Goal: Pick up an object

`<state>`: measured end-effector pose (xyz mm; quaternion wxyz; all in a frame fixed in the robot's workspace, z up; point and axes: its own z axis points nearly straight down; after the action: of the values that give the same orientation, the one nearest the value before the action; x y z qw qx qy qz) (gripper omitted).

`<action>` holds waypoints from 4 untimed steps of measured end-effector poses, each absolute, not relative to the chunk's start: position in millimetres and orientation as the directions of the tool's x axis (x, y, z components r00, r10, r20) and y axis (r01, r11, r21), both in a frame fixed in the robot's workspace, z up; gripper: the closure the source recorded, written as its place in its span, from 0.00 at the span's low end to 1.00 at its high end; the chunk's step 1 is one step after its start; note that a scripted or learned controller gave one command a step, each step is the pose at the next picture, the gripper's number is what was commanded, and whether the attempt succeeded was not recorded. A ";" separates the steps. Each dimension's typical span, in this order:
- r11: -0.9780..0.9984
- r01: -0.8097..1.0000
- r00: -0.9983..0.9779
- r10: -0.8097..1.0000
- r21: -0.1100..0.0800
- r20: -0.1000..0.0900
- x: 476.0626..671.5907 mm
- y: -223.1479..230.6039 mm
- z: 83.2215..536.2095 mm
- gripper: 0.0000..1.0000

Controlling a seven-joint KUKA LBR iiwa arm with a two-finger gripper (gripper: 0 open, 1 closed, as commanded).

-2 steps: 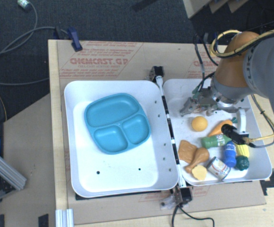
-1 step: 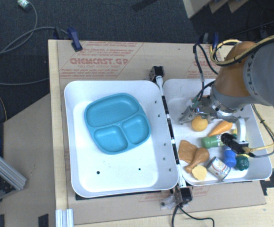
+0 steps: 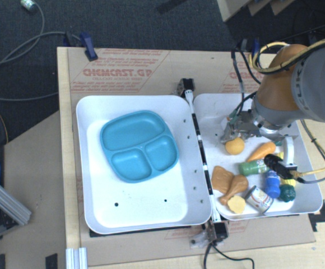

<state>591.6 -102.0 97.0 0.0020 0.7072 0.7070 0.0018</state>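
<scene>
Small round yellow-orange toy fruit (image 3: 235,146) is seen in the right-hand shallow white bin (image 3: 210,108), at six o'clock of the end effector (image 3: 240,126); nothing is lifted yet, and its closure cannot be told.

Glossy white plastic on both bins (image 3: 140,217), smooth and catching light. The blue divided plate (image 3: 139,145) looks like smooth, slightly shiny plastic. Under them the bench (image 3: 145,69) is matt brown cardboard with red print. Dark, rough carpet floor (image 3: 123,10) beyond.
</scene>
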 end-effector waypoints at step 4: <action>-0.001 1.000 0.001 1.000 0.002 0.000 572.6 -97.5 94.9 1.00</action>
<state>572.6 -97.5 94.9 0.0007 0.7075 0.7068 0.0005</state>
